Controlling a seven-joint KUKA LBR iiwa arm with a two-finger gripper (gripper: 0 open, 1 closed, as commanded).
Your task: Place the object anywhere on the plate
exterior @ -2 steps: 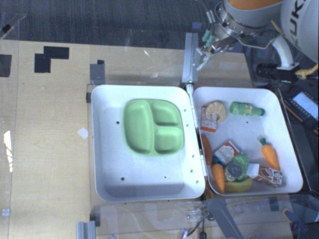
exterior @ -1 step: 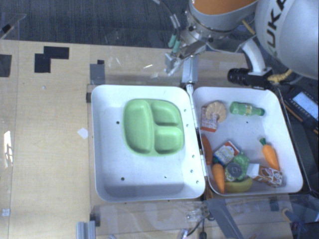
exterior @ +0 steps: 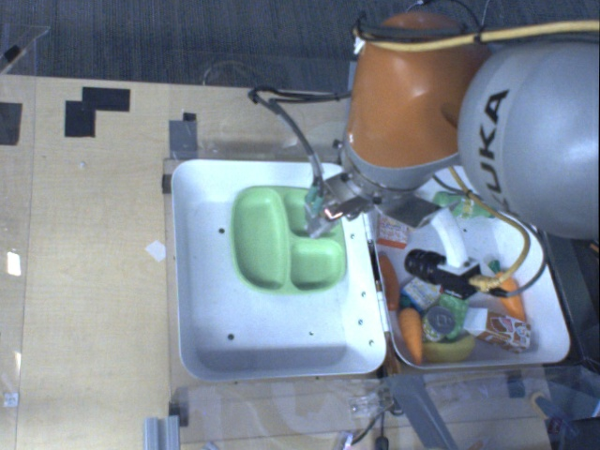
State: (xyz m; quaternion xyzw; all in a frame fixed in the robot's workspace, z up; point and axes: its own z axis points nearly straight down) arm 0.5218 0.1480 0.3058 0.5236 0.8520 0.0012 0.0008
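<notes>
Pale green divided plastic plate (exterior: 267, 240) lies in the shallow white left bin (exterior: 192, 289), centre-left of the frame. The two-finger gripper (exterior: 325, 210) hangs over the plate's upper right corner; open, closed or gripping, I cannot tell.

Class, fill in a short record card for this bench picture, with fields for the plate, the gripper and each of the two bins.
plate: light green plastic plate with compartments, lying flat in the left bin
gripper: gripper over the plate's far right corner, arm reaching in from the right
left bin: shallow white bin holding the plate
right bin: shallow white bin crowded with small items, among them an orange carrot-shaped piece and a round tin
</notes>
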